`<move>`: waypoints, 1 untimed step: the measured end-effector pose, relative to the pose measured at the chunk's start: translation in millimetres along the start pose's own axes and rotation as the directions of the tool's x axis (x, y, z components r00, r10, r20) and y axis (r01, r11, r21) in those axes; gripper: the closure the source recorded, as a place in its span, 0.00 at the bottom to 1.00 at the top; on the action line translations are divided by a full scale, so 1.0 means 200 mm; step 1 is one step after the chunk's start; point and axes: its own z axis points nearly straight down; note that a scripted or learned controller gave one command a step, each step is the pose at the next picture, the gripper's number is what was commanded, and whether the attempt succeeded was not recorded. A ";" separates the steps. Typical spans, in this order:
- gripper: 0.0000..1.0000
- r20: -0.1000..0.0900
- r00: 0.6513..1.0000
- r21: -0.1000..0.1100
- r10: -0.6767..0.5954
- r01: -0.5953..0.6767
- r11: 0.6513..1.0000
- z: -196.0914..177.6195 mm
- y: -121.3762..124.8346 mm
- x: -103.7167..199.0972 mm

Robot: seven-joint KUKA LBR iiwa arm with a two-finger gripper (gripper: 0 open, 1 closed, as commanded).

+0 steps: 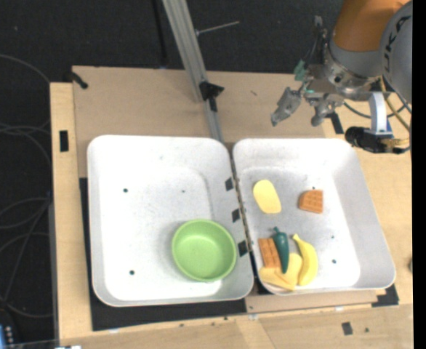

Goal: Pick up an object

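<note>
We are hovering our gripper (pixel 305 113) above the bench, just past the 12 o'clock rim of the right bin (pixel 351 167), with the two fingers spread apart and nothing between them. No object is picked yet.

The likeliest target, in our judgement, is the pale yellow oval piece (pixel 267 196), which is lying alone toward 10 o'clock in the right bin, apart from the orange waffle-like block (pixel 311 201) at its 3 o'clock. Its long axis is running roughly from 11 to 5 o'clock, with no clear front end.

To do this well, we are advising a move toward 6 o'clock until the gripper is centred over the oval, a wrist turn so the fingers close across its short width, and a straight descent clear of the bin's dividing wall.

The banana (pixel 307 261), the green pepper (pixel 281 246) and the other yellow and orange pieces are crowding together at 6 o'clock, touching one another, a poorer choice. The green bowl (pixel 203 249) is sitting in the left bin (pixel 126 167).
</note>
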 end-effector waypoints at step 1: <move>0.00 0.001 1.000 0.000 0.000 0.000 1.000 0.00 0.00 0.00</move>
